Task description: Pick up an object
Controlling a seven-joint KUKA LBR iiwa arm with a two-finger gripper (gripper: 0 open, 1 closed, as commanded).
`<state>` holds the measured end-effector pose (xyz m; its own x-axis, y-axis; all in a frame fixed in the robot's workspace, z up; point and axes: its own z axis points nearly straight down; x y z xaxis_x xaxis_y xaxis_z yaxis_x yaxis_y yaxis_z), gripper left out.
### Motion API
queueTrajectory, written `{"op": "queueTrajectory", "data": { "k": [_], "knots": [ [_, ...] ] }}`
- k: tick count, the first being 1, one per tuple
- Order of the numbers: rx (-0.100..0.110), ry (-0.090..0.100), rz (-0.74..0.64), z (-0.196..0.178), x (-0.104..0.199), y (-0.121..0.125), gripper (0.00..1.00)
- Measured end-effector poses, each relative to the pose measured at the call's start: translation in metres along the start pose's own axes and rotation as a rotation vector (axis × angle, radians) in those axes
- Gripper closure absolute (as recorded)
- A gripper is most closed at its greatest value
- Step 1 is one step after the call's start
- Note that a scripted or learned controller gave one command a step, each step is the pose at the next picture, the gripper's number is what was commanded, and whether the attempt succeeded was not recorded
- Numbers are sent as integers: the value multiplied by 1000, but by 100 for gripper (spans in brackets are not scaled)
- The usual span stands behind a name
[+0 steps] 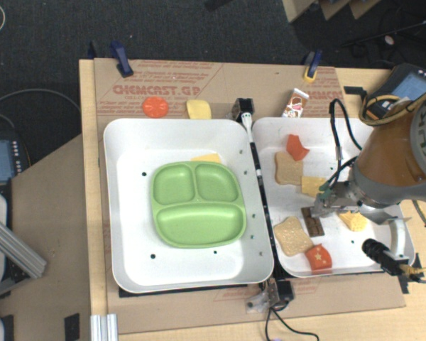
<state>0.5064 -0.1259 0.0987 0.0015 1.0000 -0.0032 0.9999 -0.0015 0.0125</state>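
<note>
The right bin [390, 258] holds several toy foods. A red piece [296, 148] lies at the back, with a bread slice [289, 169] and a yellow cheese piece [312, 185] just in front of it. A dark brown bar [312, 224], a second bread slice [292, 235], a red and orange item [319, 258] and a yellow wedge [354, 221] lie nearer the front. My gripper [324, 203] is low in this bin, right above the brown bar's far end and between the cheese and the wedge. The arm's body hides its tip.
The left bin [128, 162] carries a green divided plate [197, 203] with a yellow piece [206, 158] behind it. On the bench behind the bins lie an orange item [155, 106], a yellow block [198, 109] and a small carton [295, 104]. Blue clamps [121, 57] grip the bench's back edge.
</note>
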Motion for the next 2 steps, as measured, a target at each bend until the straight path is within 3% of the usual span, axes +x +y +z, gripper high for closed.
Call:
{"op": "queueTrajectory", "data": {
  "k": [1,2],
  "knots": [
    [2,1,0,1,0,-1,0],
    [-1,-1,1,-9,0,0,100]
  ]
}}
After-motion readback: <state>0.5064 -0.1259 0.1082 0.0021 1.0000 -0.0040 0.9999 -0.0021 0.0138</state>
